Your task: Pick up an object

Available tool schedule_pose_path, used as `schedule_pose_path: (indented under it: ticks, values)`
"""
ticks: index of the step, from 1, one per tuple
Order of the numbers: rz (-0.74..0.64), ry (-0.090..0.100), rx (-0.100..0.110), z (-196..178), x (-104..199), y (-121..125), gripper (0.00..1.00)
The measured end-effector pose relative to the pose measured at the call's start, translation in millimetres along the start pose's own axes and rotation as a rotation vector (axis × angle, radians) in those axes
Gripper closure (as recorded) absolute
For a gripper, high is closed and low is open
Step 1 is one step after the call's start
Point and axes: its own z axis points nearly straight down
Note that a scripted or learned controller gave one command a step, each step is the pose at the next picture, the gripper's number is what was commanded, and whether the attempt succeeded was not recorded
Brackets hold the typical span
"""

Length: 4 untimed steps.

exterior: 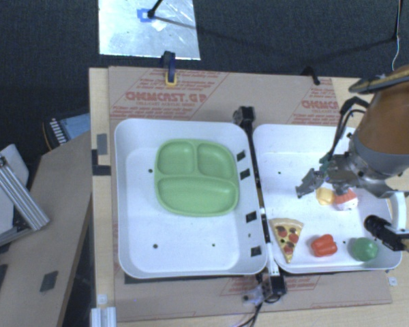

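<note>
The right bin (286, 148) holds several toy foods. A pizza slice (287, 236) lies near its front left corner, with a red pepper (323, 245) and a green round piece (363, 248) to its right. Further back, a yellow piece (324, 196) lies against a red and white piece (345, 200). My gripper (325, 180) hangs low just over these two, reaching in from the right, and its body hides their far sides. I see nothing lifted off the bin floor.
The left bin (133, 203) holds a green divided plate (195, 177). A black divider with clips (252, 182) runs between the bins. A black part of the arm (385, 231) juts over the right bin's front right corner.
</note>
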Motion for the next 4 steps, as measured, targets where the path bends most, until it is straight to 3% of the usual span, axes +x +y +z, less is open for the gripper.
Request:
schedule_pose_path:
  ticks: [1,4]
  values:
    - [-0.002,-0.001,-0.012,-6,0,3,0.0]
    - [0.0,-0.001,-0.009,132,0,20,0.0]
